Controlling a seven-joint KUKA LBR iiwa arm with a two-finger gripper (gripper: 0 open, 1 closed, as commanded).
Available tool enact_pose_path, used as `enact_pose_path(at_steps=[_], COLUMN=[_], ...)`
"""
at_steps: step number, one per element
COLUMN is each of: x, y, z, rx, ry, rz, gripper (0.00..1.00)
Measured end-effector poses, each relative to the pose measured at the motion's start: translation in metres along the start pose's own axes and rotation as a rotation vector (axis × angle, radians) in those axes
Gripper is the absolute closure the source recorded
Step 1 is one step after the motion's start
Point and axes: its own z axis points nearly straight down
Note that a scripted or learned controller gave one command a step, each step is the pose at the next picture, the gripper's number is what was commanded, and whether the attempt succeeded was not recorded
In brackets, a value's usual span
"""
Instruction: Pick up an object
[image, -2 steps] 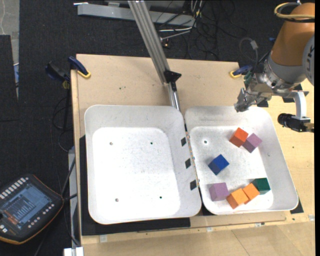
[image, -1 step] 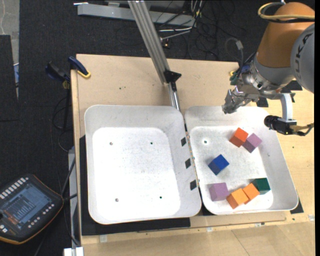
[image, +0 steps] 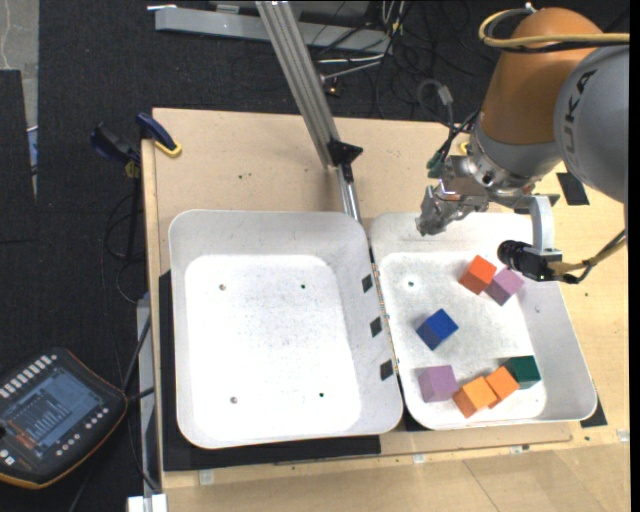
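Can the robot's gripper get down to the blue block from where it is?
Probably yes. The gripper hangs over the far edge of the right bin, and the blue block lies on its own in the bin's middle, apart from the other blocks, nothing over it.

The gripper (image: 437, 218) hangs over the far edge of the right bin (image: 560, 345), above bare white floor. In that bin lie an orange block (image: 478, 273) touching a purple block (image: 506, 286), a blue block (image: 436, 329) (alone, mid-bin), and near the front a second purple block (image: 436, 383), a second orange block (image: 476, 392) and a green block (image: 522, 372). The left bin (image: 190, 300) sits beside it on the surface (image: 250, 165).
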Motion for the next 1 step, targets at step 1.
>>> enact_pose_path(at_steps=[1], x=[0.0539], y=[-0.0058], z=[0.0111], rx=[0.001], ry=[0.0], rz=[0.0], gripper=[1.0])
